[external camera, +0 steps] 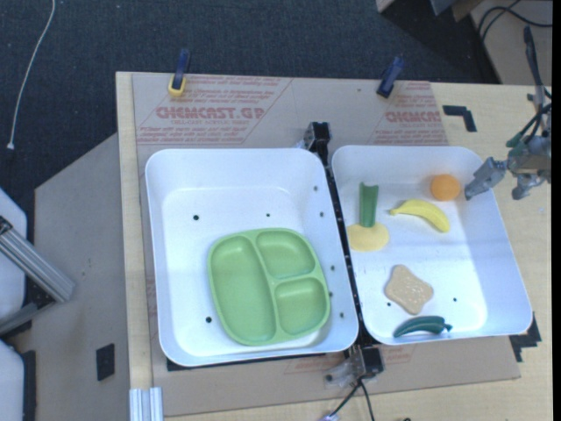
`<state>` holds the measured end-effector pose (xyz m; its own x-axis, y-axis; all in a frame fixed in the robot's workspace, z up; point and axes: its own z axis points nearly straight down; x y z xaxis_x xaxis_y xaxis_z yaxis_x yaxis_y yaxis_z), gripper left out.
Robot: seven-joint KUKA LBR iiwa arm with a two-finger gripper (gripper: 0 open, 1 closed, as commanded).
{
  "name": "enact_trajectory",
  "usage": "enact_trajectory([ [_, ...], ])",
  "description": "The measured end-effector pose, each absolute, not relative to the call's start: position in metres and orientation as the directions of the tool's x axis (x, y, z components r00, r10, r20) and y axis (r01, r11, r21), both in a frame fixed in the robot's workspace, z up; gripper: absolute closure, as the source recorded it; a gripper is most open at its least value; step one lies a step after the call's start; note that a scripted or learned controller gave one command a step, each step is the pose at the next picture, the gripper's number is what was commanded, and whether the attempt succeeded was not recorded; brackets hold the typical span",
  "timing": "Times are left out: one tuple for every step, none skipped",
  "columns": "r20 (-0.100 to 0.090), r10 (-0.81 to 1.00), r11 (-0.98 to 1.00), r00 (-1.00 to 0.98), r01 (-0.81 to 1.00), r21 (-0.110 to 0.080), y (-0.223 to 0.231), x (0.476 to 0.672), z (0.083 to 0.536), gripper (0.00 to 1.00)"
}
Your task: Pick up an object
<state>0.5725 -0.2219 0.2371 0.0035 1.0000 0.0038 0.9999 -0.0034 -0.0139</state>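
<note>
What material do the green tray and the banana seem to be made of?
Green tray: probably moulded plastic, matte to slightly glossy; one even colour, with smooth rounded dividers. Banana: likely a plastic toy; its yellow is flat and unblemished, though the picture is too small to be sure.

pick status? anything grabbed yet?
Done: nothing lifted. The orange, banana, green stick, yellow piece, cracker and green pepper all lie in the right bin. In hand: the gripper sits at the bin's right edge, open, holding nothing. Left: approach, grasp, lift.
</note>
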Motion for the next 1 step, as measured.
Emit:
enact_trajectory([
  [0.000, 1.000, 0.000, 0.000, 1.000, -0.001, -0.2212, 0.5752, 0.2444, 0.00],
])
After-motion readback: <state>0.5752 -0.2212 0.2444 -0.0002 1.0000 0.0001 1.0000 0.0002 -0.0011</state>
